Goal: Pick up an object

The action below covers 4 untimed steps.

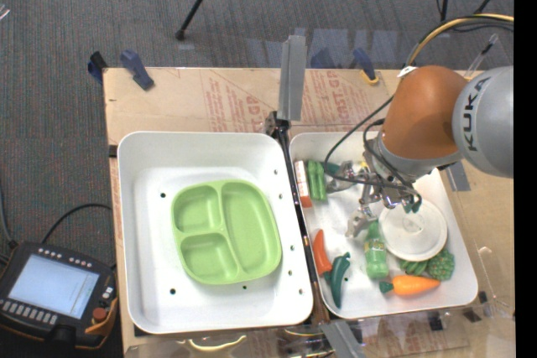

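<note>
Two bins: the left bin [134,180] holds a green divided plate [225,230]; the right bin [466,264] holds all the small objects.
Arm: the grey arm with the orange band [424,117] reaches in from the right and stands over the right bin.
Gripper: the gripper [382,201] hangs low above the middle of the right bin, just beside the white plate [413,232]. Its state I cannot tell, because the metal parts and cables cover it from this angle.
Objects to pick: a green bottle [376,256] lies just below the gripper; an orange carrot [413,285] and a green bumpy vegetable [438,266] lie near the front edge; a red pepper [322,254] and a dark green pepper [338,277] lie along the left wall; a green pack [315,179] and a red-and-white item [302,180] lie at the back left corner.
Done, in my judgement: the approach to the right bin looks finished.
Left to do: nothing is seen lifted, every object rests on the bin floor, so the grasp and the lift remain.
Likely target: the green bottle or the white plate, as both are nearest to the gripper, but this is only a guess.
</note>
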Tool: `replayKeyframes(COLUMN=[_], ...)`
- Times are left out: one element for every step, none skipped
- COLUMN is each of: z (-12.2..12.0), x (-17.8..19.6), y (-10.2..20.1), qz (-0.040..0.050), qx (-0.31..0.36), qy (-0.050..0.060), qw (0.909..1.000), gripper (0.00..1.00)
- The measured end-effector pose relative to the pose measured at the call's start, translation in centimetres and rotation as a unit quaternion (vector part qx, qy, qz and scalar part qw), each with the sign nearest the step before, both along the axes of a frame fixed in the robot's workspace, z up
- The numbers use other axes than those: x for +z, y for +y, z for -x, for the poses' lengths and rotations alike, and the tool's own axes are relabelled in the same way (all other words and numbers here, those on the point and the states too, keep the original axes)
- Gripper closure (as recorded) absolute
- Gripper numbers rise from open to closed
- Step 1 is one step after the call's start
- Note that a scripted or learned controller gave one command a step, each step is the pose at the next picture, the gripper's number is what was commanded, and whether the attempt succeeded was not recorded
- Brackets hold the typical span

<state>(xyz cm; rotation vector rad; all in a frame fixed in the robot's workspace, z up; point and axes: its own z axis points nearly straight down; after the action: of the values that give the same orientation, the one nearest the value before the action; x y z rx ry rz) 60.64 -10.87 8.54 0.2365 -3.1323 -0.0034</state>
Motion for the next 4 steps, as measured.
replayKeyframes(z=[5.7,5.7,5.7,-3.8], x=[-0.1,0.6,0.6,0.1], y=[-4.2,-4.1,-4.1,-5.5], qz=[-0.0005,-0.0018,-0.0019,0.0005], qx=[0.028,0.028,0.028,0.012], qy=[0.002,0.003,0.003,0.000], qw=[0.9996,0.9996,0.9996,0.9999], gripper=[0.00,1.00,0.00,0.00])
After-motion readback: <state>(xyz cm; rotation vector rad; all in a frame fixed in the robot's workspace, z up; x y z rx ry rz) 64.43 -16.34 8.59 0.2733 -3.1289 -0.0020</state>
